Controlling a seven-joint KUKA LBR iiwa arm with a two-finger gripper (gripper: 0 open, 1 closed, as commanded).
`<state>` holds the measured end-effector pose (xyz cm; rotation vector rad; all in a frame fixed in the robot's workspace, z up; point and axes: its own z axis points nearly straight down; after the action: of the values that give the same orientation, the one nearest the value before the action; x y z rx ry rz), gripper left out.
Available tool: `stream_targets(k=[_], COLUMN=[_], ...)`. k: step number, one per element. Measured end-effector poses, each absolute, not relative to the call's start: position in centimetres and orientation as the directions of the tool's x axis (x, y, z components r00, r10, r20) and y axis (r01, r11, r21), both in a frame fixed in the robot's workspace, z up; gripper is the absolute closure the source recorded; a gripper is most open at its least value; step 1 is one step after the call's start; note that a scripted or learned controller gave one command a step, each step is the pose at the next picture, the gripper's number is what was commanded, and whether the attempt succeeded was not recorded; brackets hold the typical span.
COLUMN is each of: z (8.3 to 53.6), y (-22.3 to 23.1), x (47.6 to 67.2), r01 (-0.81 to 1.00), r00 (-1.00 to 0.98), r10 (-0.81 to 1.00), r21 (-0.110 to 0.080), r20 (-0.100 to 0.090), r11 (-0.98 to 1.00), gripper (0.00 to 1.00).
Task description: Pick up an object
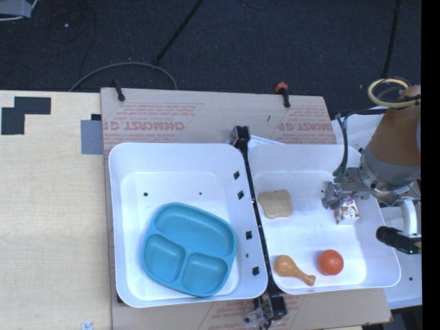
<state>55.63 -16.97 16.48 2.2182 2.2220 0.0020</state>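
Camera view: gripper (338,196) low at right bin (311,286) far edge, small white-red item (348,212) just beside it. Grip state? Honestly can't tell, too blurry. Risk: item so near wall, might pinch air or nudge it away.

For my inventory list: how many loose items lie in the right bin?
3 for sure: a beige bread slice near the divider, a chicken drumstick at the front, a red tomato beside it. The gripper may hide another.

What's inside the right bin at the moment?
The right bin holds a tan bread slice, a chicken drumstick and a red tomato. The gripper covers part of a small white item.
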Motion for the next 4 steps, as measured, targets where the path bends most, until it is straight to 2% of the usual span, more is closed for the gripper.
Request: stream_targets(k=[2,3,4], z=[26.8,27.1,25.3], y=[-16.3,-11.0,-6.4], x=[56.4,57.0,57.5], r01=[1.000,1.000,1.000], r00=[-0.002,-0.005,-0.003], r10=[1.000,1.000,1.000], r21=[0.003,-0.001,-0.004], r20=[-0.001,0.002,0.002], r11=[0.002,0.005,0.004], gripper=[1.00,1.00,1.00])
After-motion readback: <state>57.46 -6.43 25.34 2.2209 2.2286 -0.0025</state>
